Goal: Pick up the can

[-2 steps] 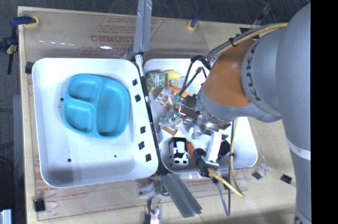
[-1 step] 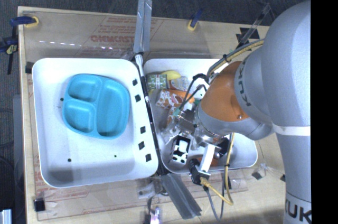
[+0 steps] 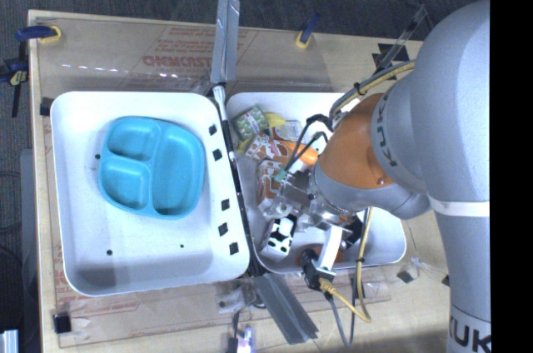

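one blue tray [image 3: 152,166], two bins [image 3: 75,260]

Open floor is offered by the left bin [image 3: 79,260] around a blue tray [image 3: 152,166], widest along its near side. The right bin [image 3: 391,247] is crowded: packets [image 3: 265,145] are heaped at its far left, a black-and-white toy [image 3: 281,236] lies near the divider, and most of the rest is covered by the arm [image 3: 400,151].
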Tool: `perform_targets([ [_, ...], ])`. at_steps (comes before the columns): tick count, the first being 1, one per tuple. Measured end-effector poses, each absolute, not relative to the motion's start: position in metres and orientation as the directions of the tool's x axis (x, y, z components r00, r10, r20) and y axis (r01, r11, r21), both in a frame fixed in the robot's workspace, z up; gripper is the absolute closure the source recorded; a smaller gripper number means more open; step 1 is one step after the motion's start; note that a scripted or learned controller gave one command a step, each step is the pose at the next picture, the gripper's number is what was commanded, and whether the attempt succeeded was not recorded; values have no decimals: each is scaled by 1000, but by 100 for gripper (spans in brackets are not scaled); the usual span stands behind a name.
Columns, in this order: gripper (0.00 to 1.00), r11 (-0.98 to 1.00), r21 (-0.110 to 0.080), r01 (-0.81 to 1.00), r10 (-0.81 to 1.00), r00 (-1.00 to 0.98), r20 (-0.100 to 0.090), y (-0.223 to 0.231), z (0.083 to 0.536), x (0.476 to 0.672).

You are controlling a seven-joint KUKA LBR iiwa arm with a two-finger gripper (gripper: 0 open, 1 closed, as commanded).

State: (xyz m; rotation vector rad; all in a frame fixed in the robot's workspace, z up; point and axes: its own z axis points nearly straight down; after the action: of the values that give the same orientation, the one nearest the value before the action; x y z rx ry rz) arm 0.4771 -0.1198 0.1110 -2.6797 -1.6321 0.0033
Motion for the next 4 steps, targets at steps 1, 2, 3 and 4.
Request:
perform_targets([
  [1, 100, -759, -6, 651, 651, 759, -2, -34, 191, 476],
  [2, 100, -430, -9, 903, 903, 430, -3, 28, 192, 475],
  [3, 100, -424, -13, 905, 905, 424, -4, 29, 201, 476],
  [4, 100, -677, -5, 736, 736, 677, -3, -54, 214, 488],
])
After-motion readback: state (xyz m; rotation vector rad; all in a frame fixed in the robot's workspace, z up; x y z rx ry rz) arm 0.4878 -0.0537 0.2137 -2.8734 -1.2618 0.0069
